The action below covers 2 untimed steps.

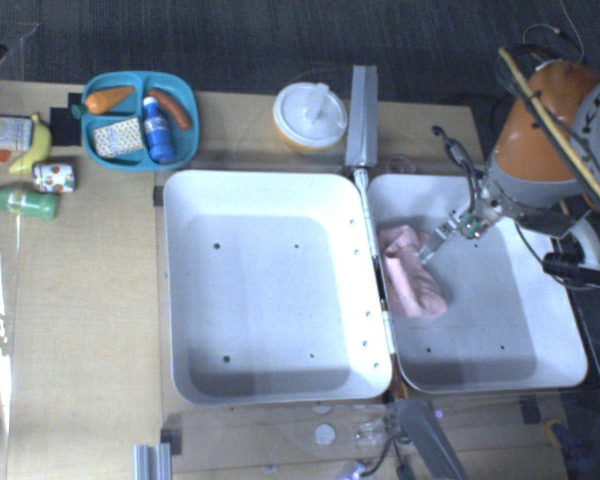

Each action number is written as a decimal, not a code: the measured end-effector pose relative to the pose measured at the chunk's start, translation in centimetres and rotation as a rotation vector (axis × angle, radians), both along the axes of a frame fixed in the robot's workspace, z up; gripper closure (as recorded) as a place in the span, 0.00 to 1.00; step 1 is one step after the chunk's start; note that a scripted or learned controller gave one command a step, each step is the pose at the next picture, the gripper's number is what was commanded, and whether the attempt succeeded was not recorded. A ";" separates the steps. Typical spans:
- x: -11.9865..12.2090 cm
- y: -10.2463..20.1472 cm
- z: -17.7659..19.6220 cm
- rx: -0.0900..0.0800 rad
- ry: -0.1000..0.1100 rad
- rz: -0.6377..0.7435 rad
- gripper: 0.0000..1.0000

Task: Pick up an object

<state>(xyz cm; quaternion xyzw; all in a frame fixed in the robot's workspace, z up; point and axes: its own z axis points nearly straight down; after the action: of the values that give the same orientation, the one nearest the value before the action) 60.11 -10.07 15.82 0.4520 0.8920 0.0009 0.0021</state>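
A crumpled pink cloth (414, 282) lies in the right bin (525, 343), against its left wall. My gripper (431, 250) reaches down from the right and its tip sits at the cloth's upper right edge, touching or just above it. The grey arm with its orange band (545, 133) stands over the bin's back right corner. From this slant I cannot make out whether the cloth is held.
The left bin (265, 193) sits beside the right one, with a metal rail (361, 118) behind their shared edge. Behind the bins stand a white lidded cup (310, 116) and a blue divided tray (140, 118) of toy food. A banana (35, 146), a can (53, 177) and a green bottle (20, 202) lie far left.
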 end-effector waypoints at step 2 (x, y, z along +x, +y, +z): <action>5.1 1.4 -4.9 0.000 -0.021 0.056 1.00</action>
<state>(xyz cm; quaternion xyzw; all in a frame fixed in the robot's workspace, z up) 65.22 -8.71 10.92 0.4268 0.9043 0.0058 0.0115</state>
